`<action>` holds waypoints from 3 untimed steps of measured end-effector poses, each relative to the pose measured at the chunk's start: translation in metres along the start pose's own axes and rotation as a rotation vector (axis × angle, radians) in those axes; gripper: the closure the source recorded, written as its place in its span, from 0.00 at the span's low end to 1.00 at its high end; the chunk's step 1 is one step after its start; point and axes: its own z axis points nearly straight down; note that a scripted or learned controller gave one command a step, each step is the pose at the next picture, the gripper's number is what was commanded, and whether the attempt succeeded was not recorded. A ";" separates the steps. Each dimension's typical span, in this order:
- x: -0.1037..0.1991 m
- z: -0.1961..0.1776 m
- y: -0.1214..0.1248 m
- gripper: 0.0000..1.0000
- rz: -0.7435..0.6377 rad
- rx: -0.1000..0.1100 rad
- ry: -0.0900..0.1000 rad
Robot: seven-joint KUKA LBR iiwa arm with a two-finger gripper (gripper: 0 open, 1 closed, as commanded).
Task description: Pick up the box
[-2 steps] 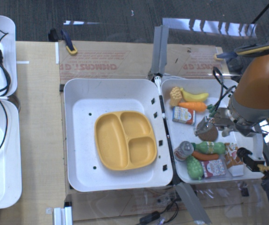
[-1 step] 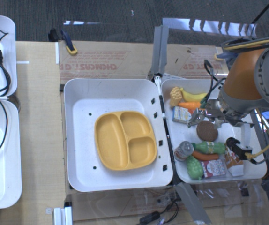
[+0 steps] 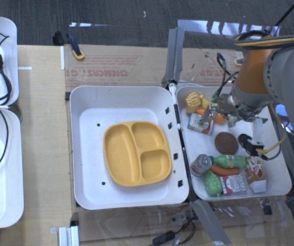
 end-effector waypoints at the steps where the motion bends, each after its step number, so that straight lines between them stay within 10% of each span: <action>1: 0.016 -0.001 -0.023 0.00 -0.001 -0.005 -0.002; 2: 0.034 -0.095 -0.019 0.00 -0.227 0.007 -0.002; 3: 0.003 -0.089 -0.088 0.00 -0.311 0.008 0.000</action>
